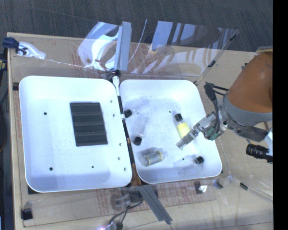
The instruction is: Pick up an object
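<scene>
My gripper (184,142) reaches into the right bin (201,97) from the right, slanting down to the left. Its tip is right at the lower end of a small yellow bottle with a black cap (182,125); whether they touch is unclear. A squat jar (152,156) lies near the bin's front. A clear bottle with a black cap (191,162) lies at the front right, just below the gripper. Two more clear black-capped bottles lie toward the left side, one (134,111) near the divider and one (140,132) below it.
The left bin (33,128) holds a dark ribbed rectangular block (89,123). The orange band of the arm (252,87) looms over the right bin's right edge. Clear plastic sheeting (182,37) lies behind the bins.
</scene>
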Motion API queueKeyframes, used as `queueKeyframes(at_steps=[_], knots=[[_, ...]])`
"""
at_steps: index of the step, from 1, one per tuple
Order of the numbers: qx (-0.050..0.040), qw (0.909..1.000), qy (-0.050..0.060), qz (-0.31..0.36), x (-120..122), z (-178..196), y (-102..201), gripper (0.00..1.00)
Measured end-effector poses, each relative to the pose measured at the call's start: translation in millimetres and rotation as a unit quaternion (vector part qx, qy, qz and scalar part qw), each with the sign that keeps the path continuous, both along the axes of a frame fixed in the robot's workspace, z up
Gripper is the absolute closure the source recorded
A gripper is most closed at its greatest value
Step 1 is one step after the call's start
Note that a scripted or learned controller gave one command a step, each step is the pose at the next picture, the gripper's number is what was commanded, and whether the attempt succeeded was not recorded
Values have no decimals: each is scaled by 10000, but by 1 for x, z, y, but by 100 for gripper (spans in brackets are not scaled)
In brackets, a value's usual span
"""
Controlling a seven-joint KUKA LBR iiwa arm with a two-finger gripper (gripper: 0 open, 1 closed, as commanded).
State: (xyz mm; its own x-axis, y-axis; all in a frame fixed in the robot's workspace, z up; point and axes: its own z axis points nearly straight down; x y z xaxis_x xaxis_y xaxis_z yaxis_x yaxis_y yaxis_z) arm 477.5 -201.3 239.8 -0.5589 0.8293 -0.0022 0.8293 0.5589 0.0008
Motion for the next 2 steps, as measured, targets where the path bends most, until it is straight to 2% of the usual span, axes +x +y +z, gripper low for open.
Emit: queueKeyframes(at_steps=[1,2], knots=[[15,9995,34,326,29,-147,43,0],[1,10000,-5,-92,136,-1,-9,0]])
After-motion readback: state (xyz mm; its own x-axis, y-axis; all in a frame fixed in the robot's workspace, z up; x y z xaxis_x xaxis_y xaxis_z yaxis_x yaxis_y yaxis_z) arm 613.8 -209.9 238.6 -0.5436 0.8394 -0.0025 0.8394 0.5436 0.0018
